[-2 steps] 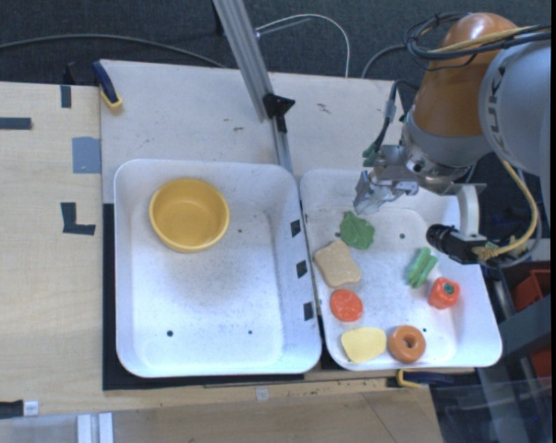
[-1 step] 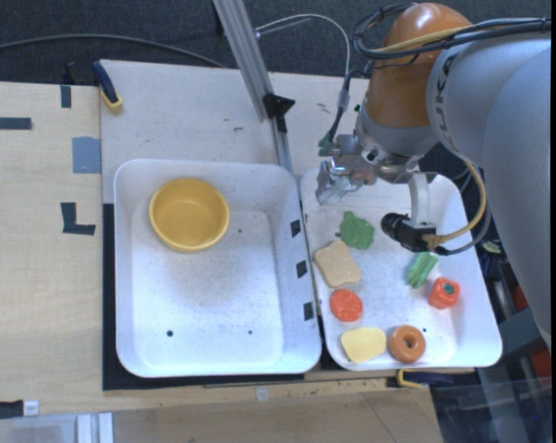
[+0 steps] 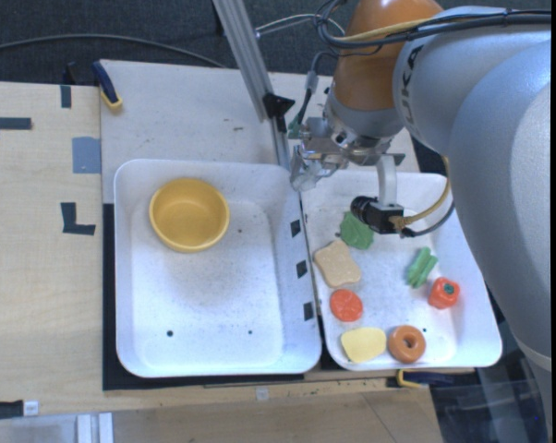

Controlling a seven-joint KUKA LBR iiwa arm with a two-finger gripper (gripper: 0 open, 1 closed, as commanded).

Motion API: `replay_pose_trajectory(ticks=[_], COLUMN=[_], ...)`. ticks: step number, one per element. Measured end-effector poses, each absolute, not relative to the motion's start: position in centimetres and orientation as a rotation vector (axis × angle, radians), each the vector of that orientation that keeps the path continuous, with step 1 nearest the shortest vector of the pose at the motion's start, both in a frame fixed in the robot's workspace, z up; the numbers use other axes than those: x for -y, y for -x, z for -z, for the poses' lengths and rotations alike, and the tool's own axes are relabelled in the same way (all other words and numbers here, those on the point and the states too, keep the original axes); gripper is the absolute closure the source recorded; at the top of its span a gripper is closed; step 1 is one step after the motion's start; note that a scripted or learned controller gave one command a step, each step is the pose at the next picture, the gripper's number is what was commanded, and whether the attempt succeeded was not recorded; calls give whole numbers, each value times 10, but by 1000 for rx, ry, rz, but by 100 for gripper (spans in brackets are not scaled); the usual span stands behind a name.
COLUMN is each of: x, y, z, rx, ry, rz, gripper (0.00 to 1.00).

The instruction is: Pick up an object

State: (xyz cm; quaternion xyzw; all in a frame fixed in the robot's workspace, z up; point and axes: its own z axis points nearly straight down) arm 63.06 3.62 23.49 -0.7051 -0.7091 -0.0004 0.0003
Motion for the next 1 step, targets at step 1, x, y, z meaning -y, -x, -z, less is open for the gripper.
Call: replay_pose_trajectory(ticks=[1], x=[-94], y=[-654], z=[-236], rx=[2229], ry=[2212], rz=[2], gripper=[100])
